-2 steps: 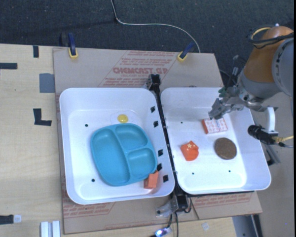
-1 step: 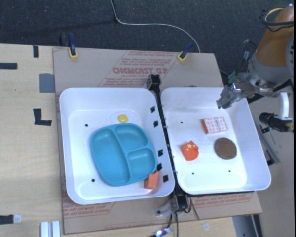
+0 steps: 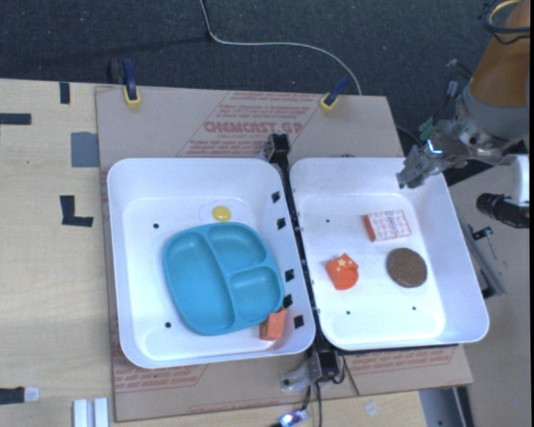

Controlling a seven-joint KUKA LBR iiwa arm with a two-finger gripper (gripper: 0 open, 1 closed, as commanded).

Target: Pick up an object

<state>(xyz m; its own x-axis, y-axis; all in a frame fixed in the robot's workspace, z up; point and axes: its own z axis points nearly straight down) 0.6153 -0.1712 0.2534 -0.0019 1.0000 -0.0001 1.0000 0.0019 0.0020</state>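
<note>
The right bin [image 3: 454, 238] holds three things: an orange-red block [image 3: 343, 272] near its middle, a brown disc [image 3: 407, 267] toward its right edge, and a red-and-white packet [image 3: 387, 226] just behind them; all lie apart. The gripper [image 3: 416, 171] hangs over that bin's far right corner, gripping nothing. The left bin [image 3: 125, 238] carries a blue divided tray [image 3: 222, 277], a small yellow piece [image 3: 221, 213] behind it, and an orange item [image 3: 273, 325] at the tray's near right corner.
</note>
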